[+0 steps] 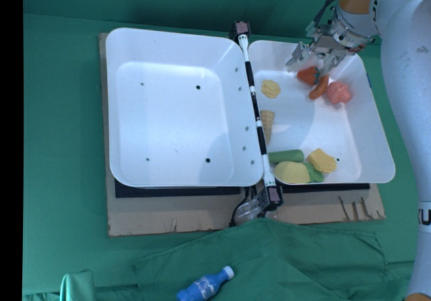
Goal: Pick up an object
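Camera view is showing the gripper (316,58) hanging with fingers spread apart just above a red toy (307,75) in the right bin (363,151), gripping nothing.

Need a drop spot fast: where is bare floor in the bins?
The left bin floor is bare throughout. In the right bin, the middle is free, between the pink piece and the yellow block. Crowded: under the end effector and the near edge.
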Motion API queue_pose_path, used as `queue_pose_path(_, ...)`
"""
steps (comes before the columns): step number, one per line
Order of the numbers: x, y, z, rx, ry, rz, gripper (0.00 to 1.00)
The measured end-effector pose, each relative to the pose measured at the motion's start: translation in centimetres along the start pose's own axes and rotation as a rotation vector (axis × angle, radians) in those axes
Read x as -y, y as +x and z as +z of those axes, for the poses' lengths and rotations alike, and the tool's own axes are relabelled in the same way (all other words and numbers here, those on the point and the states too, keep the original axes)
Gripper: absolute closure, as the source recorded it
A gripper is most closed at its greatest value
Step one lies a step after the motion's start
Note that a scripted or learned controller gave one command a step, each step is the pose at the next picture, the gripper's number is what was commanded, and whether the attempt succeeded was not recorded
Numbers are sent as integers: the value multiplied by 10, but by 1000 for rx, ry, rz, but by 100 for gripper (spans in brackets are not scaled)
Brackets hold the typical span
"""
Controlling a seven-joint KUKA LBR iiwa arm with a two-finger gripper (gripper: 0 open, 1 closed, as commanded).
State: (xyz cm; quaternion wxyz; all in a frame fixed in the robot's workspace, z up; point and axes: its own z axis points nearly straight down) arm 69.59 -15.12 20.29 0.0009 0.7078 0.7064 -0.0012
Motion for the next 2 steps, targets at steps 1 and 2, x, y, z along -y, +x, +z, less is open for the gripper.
queue_pose_path(1, 15, 6, 19, 3, -13, 2, 0)
queue_pose_path(2, 13, 5, 3, 5, -21, 3, 100)
